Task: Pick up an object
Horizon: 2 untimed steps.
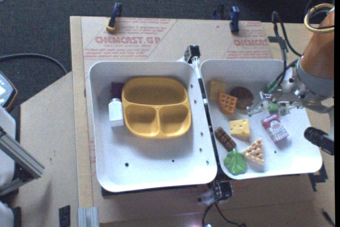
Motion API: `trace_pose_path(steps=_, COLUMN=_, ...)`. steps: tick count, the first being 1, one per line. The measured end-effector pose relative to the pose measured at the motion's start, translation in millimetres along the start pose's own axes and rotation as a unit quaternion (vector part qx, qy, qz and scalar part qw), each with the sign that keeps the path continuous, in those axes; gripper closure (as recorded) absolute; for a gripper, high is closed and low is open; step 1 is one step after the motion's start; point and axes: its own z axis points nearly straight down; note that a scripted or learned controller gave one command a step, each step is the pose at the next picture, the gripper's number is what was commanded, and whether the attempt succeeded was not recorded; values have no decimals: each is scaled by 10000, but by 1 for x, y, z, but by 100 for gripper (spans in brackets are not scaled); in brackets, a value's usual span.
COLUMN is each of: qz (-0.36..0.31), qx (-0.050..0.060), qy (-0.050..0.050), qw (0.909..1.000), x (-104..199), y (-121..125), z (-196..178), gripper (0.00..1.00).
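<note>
My gripper [270,107] hangs over the right side of the right bin [297,165], open, with nothing between its fingers. Just below it lies a small red and white carton [274,129]. To its left sit a brown round cookie [242,95] and a waffle piece [227,103]. A cheese wedge [239,128], a chocolate bar [224,139], a pizza slice [255,151], a green leaf [235,162] and a yellow block [215,87] lie in the same bin.
The left bin [101,157] holds a yellow divided plate [156,106], a white bottle [116,112] and a dark purple item [117,87]. A raised divider [204,109] separates the bins. The arm's orange band [319,53] stands over the right bin's far right corner.
</note>
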Motion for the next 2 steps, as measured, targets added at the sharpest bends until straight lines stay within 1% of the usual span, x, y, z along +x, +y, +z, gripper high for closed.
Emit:
trace_pose_path(steps=1, qz=-12, qx=-57, qy=-10, qw=10000, x=0, y=2, z=-5, gripper=0)
trace_pose_path(steps=2, qz=-8, qx=-17, qy=1, qw=10000, x=-2, y=-3, z=57, gripper=0)
